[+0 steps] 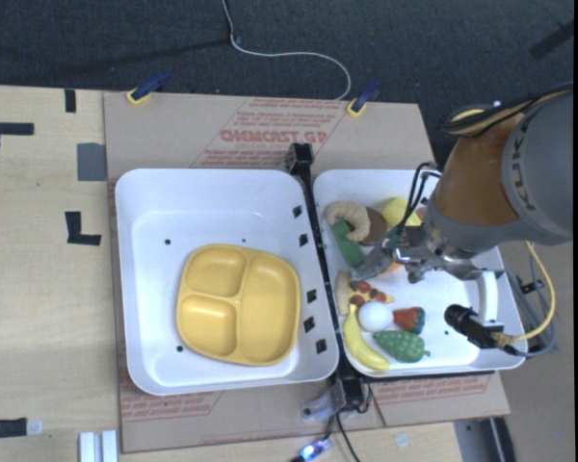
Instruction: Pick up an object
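The bench (39,258) carries a cardboard sheet (270,128) with two white bins side by side on it.

Left bin (144,210): it holds one yellow tray (239,304) with three compartments. The tray lies flat, toward the near edge of the bin and closer to the divider than to the left wall.

Right bin (462,359): it holds a cluster of toy food, all packed against the divider side.
- A tan curved piece (361,218) lies near the far edge.
- A green piece (347,243) lies just beside it, against the divider.
- A yellow round item (397,210) lies near the far edge, partly under the arm.
- A white egg (374,316) sits mid-cluster, with small red and brown bits (368,292) just beyond it.
- A red piece (410,318) touches the egg on its right.
- A green bumpy piece (401,345) lies near the near edge.
- A banana (358,340) curves along the divider at the near left corner, touching the egg.

The arm (506,176) enters from the right and covers the far right part of the right bin. The gripper (397,256) hangs over the middle of this bin, just to the right of the green piece and beyond the egg. Finger state: cannot be told; the wrist body hides the tips. No item is seen lifted; all items rest on the bin floor.

A black cable (270,37) runs across the dark floor beyond the far edge of the cardboard.
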Motion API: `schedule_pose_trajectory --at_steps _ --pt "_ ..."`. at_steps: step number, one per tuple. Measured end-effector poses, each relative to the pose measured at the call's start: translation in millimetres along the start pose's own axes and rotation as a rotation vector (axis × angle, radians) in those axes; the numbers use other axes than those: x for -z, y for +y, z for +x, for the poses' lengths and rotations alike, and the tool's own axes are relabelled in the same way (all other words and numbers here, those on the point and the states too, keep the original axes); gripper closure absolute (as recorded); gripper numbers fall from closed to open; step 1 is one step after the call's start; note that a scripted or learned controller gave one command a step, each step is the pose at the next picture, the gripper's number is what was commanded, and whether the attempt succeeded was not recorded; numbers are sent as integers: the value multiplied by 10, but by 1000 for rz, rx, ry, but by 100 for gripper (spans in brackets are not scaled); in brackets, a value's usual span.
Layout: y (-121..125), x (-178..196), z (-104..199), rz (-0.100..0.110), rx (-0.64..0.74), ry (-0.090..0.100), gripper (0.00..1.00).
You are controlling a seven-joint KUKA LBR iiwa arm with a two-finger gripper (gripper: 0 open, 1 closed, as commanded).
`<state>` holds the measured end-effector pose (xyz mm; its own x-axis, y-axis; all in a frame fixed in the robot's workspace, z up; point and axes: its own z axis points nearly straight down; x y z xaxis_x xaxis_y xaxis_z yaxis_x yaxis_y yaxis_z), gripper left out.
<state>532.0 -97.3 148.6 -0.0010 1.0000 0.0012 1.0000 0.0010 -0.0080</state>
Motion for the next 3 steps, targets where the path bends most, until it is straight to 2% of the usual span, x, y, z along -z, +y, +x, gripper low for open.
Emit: schedule_pose_trajectory --at_steps 1,2,3 --pt "-29 -438 3 -1 0 0 0" --pt "-25 -647 15 -7 0 0 0" --pt "-20 -537 21 -8 2 0 100"
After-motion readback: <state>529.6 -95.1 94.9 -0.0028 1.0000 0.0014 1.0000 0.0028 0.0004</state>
